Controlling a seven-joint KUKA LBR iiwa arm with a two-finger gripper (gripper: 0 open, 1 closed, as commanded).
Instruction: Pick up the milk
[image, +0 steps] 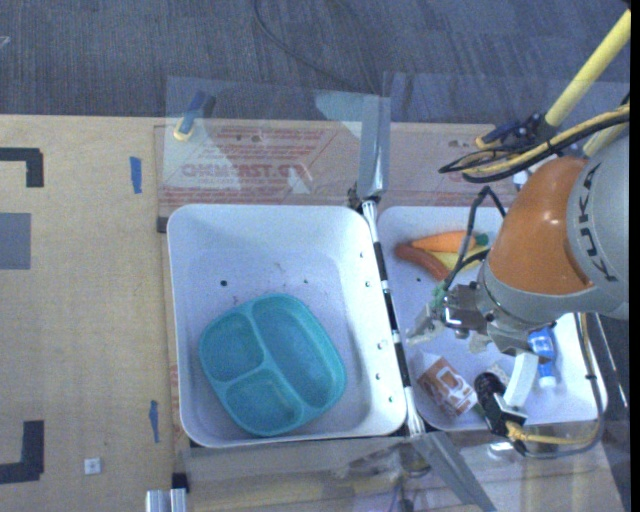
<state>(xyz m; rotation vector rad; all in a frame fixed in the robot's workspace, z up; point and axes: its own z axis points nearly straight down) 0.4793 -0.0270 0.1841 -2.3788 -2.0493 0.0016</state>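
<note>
In the right bin (580, 405), a small white and blue carton, which I take to be the milk (542, 350), lies near the right wall, partly hidden under the arm's wrist. My gripper (428, 314) hangs over the middle-left of that bin, well to the left of the milk. It is open, with nothing between its fingers. A brown and white box (446, 387) lies just below the gripper, near the bin's front edge.
An orange carrot (447, 242) and a reddish-brown sausage-like piece (424, 261) lie at the back of the right bin. In the left bin (200, 240) a teal divided plate (270, 362) sits at the front. A metal divider (385, 300) separates the bins.
</note>
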